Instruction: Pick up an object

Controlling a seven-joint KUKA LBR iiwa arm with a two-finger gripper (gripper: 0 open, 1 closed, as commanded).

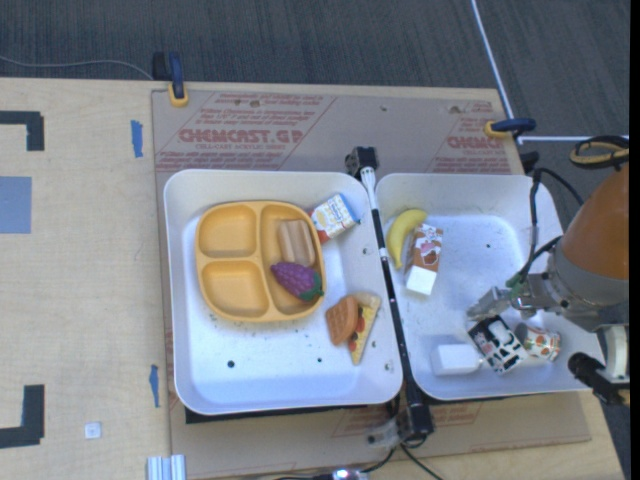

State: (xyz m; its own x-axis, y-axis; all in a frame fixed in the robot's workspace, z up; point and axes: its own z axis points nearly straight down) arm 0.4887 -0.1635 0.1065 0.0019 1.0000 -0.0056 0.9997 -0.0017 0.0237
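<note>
My gripper (503,316) hangs low over the front right part of the right bin (470,218), below the arm's orange band (605,230). Right under it lies a small black-and-white patterned object (497,347), touching or nearly touching the gripper. An orange-spotted white cup (541,346) lies just to its right, and a flat white block (457,358) just to its left. Farther back in this bin are a yellow banana (402,234), a brown-and-white carton (428,247) and a small white cube (421,281).
The left bin (190,298) holds a yellow divided plate (232,268) with a sausage bun (293,238) and purple grapes (298,279). A small milk carton (335,215) and a pizza slice (352,320) lie by its right wall. A black cable (536,203) curves above the gripper.
</note>
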